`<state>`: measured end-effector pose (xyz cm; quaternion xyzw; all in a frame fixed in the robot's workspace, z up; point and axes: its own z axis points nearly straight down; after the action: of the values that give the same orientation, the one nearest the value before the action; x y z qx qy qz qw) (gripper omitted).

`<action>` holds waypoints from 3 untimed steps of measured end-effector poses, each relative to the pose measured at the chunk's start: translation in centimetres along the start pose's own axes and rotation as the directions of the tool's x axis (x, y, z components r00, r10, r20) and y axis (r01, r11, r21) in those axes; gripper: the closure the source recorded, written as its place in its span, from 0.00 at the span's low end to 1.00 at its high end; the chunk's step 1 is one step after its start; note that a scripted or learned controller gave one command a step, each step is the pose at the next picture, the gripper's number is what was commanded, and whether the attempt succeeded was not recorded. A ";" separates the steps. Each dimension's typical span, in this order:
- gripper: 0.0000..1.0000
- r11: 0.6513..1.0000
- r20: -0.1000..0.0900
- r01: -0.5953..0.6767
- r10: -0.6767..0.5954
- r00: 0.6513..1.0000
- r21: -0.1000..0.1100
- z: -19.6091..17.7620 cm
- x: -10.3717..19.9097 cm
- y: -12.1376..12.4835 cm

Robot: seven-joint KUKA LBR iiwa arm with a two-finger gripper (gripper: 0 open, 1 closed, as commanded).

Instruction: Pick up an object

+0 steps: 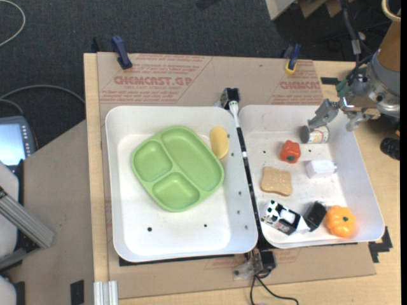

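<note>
Nearest us in the right bin (365, 170) we see an orange pumpkin (340, 222), a black block (315, 215) and a black-and-white toy (280, 218); farther back lie toast (276, 181), a white block (320, 168) and a red pepper (290, 151). The left bin (121, 189) holds a green tray (177, 168) and a yellow piece (219, 142), with bare floor along its near edge. At the right bin's far edge the gripper (327, 121) hangs with fingers spread, grasping nothing.
</note>
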<state>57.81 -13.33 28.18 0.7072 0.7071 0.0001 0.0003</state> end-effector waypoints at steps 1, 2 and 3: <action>0.00 1.000 0.000 -0.001 0.001 1.000 0.003 12.7 -3.0 2.8; 0.00 1.000 -0.003 -0.002 0.002 1.000 0.021 20.1 -0.5 6.5; 1.00 1.000 -0.001 -0.001 0.001 1.000 0.009 18.8 -0.5 6.6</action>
<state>64.39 -13.83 9.37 0.7077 0.7065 -0.0029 -0.0034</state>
